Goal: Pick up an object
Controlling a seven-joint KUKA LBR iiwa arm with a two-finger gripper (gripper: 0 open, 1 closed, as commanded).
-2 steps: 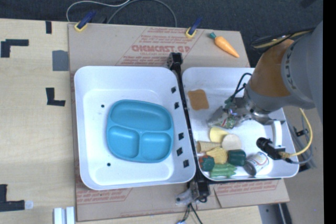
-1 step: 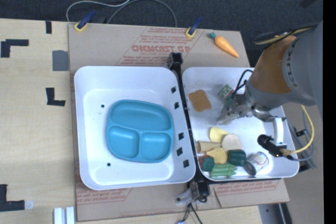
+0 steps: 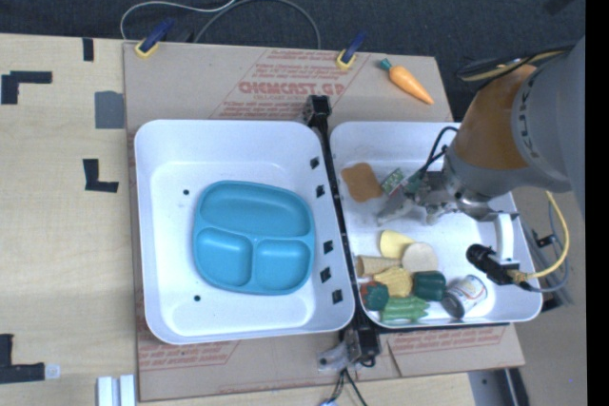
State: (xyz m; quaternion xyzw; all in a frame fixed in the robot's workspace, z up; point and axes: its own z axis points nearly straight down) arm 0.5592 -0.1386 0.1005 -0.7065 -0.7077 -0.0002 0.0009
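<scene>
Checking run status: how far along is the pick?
Done: the arm has reached into the right bin, and the gripper sits low beside the brown piece. In hand: nothing visibly between the fingers. Left: grasp and lift; the toy pile lies at the bin's near end, and the blue tray sits in the left bin.

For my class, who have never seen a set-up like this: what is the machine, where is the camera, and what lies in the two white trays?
The camera looks down from above the bench. The grey machine with an orange band is a robot arm reaching in from the right; its gripper is low in the right bin, next to a brown piece. Toy foods are piled at that bin's near end. The left bin holds a blue divided tray. A toy carrot lies outside on the cardboard.
</scene>
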